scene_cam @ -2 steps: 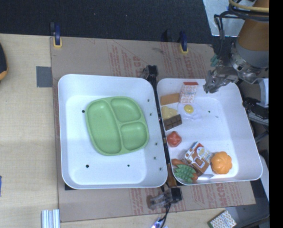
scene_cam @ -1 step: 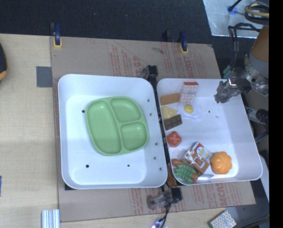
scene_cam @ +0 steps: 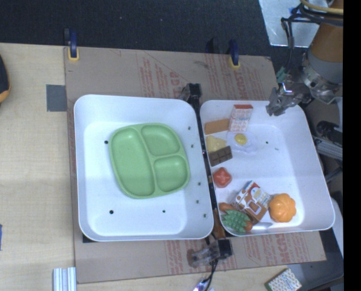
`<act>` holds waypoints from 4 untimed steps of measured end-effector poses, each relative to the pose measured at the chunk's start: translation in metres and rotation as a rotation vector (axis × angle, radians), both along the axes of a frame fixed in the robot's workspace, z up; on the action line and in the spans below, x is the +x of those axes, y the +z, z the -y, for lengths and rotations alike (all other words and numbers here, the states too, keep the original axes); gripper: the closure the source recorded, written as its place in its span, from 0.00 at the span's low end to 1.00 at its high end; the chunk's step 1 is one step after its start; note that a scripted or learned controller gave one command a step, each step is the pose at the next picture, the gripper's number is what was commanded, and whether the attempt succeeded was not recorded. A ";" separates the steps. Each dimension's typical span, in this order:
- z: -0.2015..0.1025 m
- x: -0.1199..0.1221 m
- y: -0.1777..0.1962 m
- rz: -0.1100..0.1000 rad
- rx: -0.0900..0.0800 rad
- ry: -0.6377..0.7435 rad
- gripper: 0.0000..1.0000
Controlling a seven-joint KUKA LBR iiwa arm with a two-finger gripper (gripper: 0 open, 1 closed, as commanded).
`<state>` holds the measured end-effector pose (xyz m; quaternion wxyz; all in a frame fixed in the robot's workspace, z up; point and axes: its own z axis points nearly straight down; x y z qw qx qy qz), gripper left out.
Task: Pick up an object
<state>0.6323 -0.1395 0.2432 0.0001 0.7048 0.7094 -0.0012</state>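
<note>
1. Camera view, from above at a slant: the gripper [scene_cam: 281, 102] hangs over the far right corner of the right bin [scene_cam: 301, 156], just at its rim. How its pincer stands I cannot tell; it is a small dark metal cluster here. Nothing shows held in it.

2. The key relation: every candidate object lies toward the camera and to the left of the gripper. Nearest is the small carton [scene_cam: 241, 117], white with a red top, boxy, its long axis running roughly away from the camera, just beside the tan block [scene_cam: 216, 127].

3. Below those, a pale yellow wedge [scene_cam: 215, 143] touches a dark brown block [scene_cam: 220, 156], both flat and hard-edged. A small yellow round piece [scene_cam: 240, 140] sits near them on what looks like clear film.

4. Further toward the near edge: a glossy red rounded toy [scene_cam: 221, 177], then a crowded heap of a printed packet [scene_cam: 252, 199], a green leaf-shaped piece [scene_cam: 234, 222] and a smooth orange pumpkin-like toy [scene_cam: 282, 207], touching one another.

5. Left bin [scene_cam: 89, 162]: one green divided plate [scene_cam: 149, 159], matte plastic, three compartments, well apart from the gripper.

6. My judgement: the carton is the shortest reach, down and left; its straight sides should suit a two-finger pinch better than the round toys.
</note>
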 end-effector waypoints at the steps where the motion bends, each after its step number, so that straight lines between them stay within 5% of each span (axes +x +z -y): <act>1: -0.013 -0.048 0.010 -0.005 0.002 -0.004 1.00; 2: 0.018 -0.039 0.020 0.002 0.000 -0.004 1.00; 3: 0.009 -0.056 0.021 -0.003 0.002 -0.004 1.00; 4: 0.010 -0.023 -0.030 -0.007 0.001 0.001 1.00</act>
